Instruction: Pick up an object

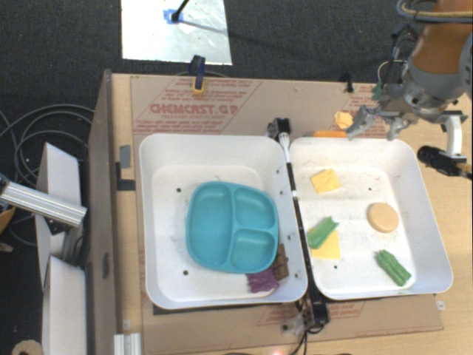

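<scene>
I see the left bin (159, 198) holding a teal divided plate (231, 228) and a purple piece (260, 281). The right bin (425, 198) holds a yellow square (325, 180), tan disc (383, 217), yellow wedge (329, 247) and two green pieces (393, 267). My gripper (377, 122) hangs spread over its far rim, pinching nothing.

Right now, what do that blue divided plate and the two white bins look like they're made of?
The blue plate looks like moulded plastic: one even colour, a soft sheen, rounded compartment walls. The white bins, left and right, also look like plastic, smooth and slightly glossy with rolled rims, though thin coated metal can't be ruled out.
</scene>
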You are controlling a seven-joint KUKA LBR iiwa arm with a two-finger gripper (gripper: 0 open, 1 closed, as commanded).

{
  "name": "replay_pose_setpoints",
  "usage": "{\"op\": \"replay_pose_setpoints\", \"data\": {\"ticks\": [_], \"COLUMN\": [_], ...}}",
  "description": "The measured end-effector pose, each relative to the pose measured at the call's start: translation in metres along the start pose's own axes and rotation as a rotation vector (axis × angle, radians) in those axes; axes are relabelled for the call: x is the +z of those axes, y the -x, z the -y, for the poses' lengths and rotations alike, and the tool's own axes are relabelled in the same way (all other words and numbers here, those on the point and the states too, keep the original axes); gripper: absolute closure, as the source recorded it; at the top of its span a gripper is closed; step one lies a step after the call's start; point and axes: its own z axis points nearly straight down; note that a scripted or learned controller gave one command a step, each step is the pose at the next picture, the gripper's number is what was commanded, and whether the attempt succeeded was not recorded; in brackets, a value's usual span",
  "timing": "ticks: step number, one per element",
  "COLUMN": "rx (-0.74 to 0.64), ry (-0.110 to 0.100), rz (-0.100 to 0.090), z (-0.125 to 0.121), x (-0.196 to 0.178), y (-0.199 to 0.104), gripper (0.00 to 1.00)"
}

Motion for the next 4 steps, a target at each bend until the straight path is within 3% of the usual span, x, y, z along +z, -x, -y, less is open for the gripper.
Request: {"op": "replay_pose_setpoints", "data": {"ticks": [1,2,3,4], "rx": [0.002,-0.003,0.002,0.003], "ry": [-0.019,0.005,-0.004,0.002], "rz": [-0.005,0.001,0.0,0.001], "z": [0.067,-0.009,0.029,0.013], "x": [0.145,0.169,0.169,0.168], "y": [-0.032,-0.026,-0.024,-0.002], "gripper": [0.0,0.0,0.0,0.0]}}
